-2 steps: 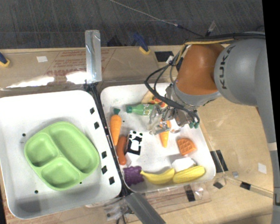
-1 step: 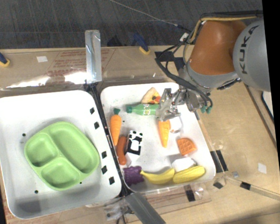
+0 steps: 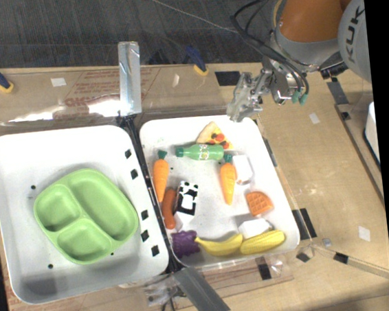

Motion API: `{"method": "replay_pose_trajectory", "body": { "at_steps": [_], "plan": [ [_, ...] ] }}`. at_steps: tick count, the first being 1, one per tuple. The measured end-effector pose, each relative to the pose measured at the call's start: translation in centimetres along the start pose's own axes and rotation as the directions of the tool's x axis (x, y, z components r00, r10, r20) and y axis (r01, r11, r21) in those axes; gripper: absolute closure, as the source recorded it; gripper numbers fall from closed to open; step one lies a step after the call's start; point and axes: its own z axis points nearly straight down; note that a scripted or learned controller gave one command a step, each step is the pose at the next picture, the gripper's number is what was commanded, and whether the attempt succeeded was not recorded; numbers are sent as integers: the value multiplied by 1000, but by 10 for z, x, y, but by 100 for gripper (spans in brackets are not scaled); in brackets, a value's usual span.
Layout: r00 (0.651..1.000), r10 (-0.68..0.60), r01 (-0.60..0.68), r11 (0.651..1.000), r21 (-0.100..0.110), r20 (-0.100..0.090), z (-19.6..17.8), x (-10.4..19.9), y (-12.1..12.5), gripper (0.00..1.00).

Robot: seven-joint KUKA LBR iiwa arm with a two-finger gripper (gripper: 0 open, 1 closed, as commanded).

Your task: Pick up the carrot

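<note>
The hand (image 3: 243,105) hangs over the bin's far corner; whether it's open I can't tell; the carrot (image 3: 228,181) lies well below it, nearer us.

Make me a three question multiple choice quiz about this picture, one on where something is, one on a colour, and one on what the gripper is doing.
1. Where does the divided plate lie?
A. in the left bin
B. in the right bin
C. on the bench outside both bins

2. What colour is the bottle in the right bin?
A. red
B. green
C. blue

3. Where is the gripper?
A. pressed on the banana
B. inside the left bin
C. above the right bin's far rim, apart from the carrot

Answers:
1 A, the green plate sits in the left bin.
2 B, its body is green.
3 C, it hangs over the far edge, clear of the toys.
</note>
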Motion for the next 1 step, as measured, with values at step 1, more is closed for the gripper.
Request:
{"method": "replay_pose_trajectory", "body": {
  "at_steps": [1],
  "plan": [
    [961, -276, 276, 961, -3, -6, -20, 5, 9, 100]
  ]
}}
